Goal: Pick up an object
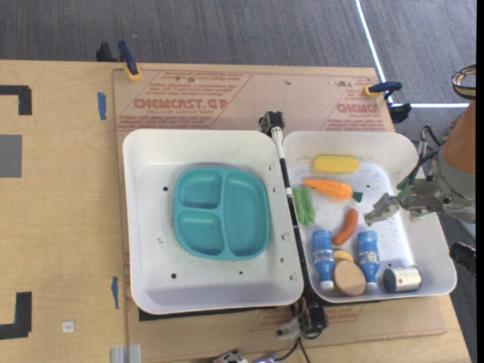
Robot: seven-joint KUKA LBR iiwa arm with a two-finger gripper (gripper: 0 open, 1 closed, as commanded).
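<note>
Lowest in the right bin (435, 237), toward the camera from the gripper (382, 209), whose finger state I cannot tell, sits a tan round block (350, 279), while the sausage (346, 226) just beside the fingertips looks light, stiff, smooth, best pinched mid-length.

And we're in a robotics lab here: a plywood table (60, 203) with black marker squares (15, 100) and blue tape tabs (101, 106), a protective sheet clamped down (130, 60), two white bins (144, 203) off to the left of the tool (382, 209), grey carpet and a white floor line (367, 25) beyond it
</note>
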